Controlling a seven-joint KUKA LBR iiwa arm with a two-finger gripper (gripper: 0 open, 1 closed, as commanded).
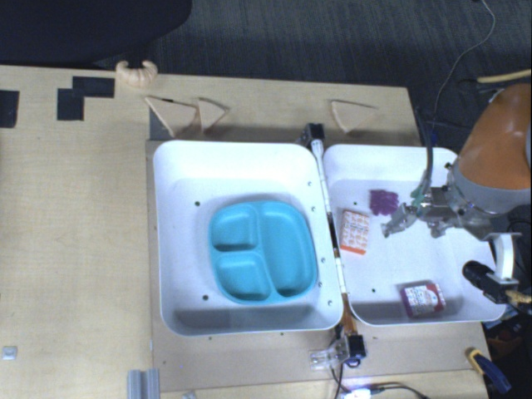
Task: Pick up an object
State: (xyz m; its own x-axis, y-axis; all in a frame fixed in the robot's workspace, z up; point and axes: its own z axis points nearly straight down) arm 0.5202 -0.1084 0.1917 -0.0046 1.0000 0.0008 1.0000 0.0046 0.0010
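Observation:
My gripper [405, 218] hangs over the right bin [366, 166], pointing left, and nothing shows between its fingers. A small purple object [383, 200] lies just up and left of the fingertips. An orange-and-white card [355, 231] rests further left, near the bin's left wall. A dark red packet [421, 298] lies near the bin's front edge, below the gripper.
The left bin [179, 223] holds a blue three-compartment tray [263, 250]. A black divider bar [326, 214] runs between the two bins. The arm's orange band [499, 140] and grey wrist fill the right side. Cables lie at the bench's front edge [349, 356].

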